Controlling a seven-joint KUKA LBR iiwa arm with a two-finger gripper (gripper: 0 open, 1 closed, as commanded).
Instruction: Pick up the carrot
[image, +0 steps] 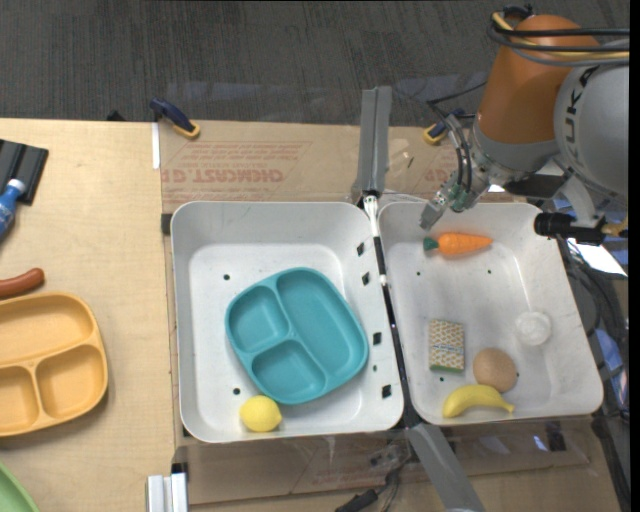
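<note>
- Looking down at the bench, we've got the grey two-finger gripper (443, 205) hanging at the back-left corner of the right shallow white plastic bin (560, 300), just above and left of the small orange carrot with a green stub end (462, 244).
- That carrot lies on its side on the bin floor near the back wall, green end pointing at the divider, and nothing's between the fingers.
- Honestly we can't tell if the fingers are apart or together; they're a small blur at this angle.
- Our guess: the arm is parked there because it's lining up over the leafy end, so it needs a slight shift right before dropping.
- Other stuff in that bin sits well apart at the front: a speckled rectangular sponge (446, 345), a brown egg-shaped thing (495, 369), a yellow plastic banana (476, 402).
- Left bin holds a teal divided plate (294, 334) and a yellow lemon (261, 413), so no clutter near the target.
</note>
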